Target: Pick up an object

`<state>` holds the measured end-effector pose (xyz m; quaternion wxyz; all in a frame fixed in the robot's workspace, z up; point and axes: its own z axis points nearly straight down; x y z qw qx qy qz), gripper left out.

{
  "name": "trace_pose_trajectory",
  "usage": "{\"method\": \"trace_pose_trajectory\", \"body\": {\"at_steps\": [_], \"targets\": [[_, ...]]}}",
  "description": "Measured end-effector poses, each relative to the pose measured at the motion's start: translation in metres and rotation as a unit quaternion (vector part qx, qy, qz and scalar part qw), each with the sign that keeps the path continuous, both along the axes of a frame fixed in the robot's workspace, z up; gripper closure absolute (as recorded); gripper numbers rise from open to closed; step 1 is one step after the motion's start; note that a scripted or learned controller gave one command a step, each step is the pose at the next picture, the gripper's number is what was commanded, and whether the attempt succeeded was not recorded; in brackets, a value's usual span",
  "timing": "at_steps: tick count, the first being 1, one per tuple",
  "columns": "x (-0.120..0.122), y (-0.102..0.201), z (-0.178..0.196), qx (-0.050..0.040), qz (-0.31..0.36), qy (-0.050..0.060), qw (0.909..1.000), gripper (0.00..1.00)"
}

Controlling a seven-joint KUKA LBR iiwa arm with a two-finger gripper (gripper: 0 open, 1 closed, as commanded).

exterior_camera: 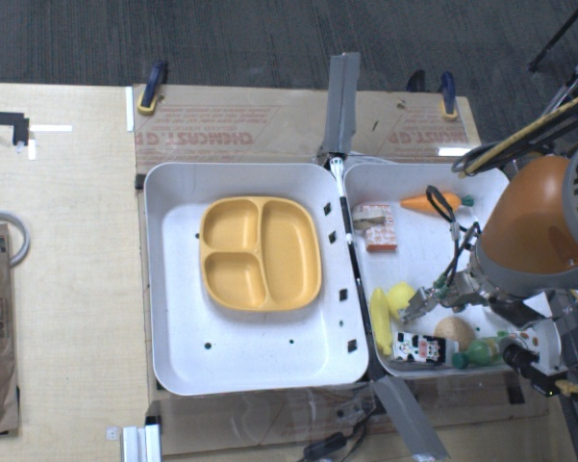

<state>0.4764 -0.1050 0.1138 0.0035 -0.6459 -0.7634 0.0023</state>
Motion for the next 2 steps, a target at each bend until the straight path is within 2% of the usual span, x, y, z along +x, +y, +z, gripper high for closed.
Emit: {"method": "trace_pose_trajectory", "body": {"at_steps": [1, 2], "targets": [[0.001, -0.007, 0.039, -0.0021, -0.190, -0.001, 0.9817, 0.00], [0.028, 0.017, 0.074, -0.0029, -0.244, 0.000, 0.9698, 0.00]]}}
